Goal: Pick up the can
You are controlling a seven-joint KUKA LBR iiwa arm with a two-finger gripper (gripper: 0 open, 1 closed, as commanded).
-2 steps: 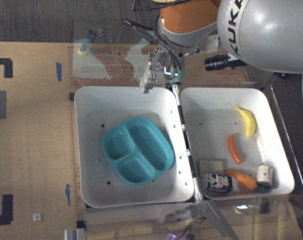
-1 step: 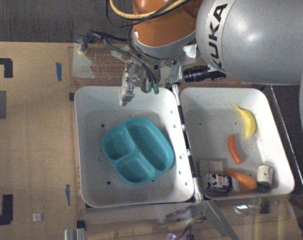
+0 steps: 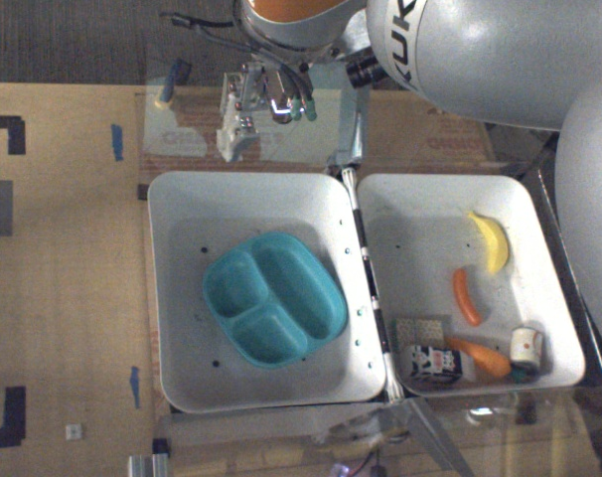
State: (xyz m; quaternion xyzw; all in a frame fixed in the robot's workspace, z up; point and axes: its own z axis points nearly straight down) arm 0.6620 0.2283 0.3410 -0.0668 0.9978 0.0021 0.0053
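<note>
Not started: gripper (image 3: 243, 117) at frame top, fingers' state can't tell; can (image 3: 526, 347) lies lower right in right bin (image 3: 420, 199).

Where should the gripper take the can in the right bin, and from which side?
Grip the can across its round body, coming down from above. It seems to lie tipped in the right bin's near-right corner, so the wall crowds the right side. The carrot's tip lies close on its left, so set the gripper fingers near and far rather than left and right.
</note>
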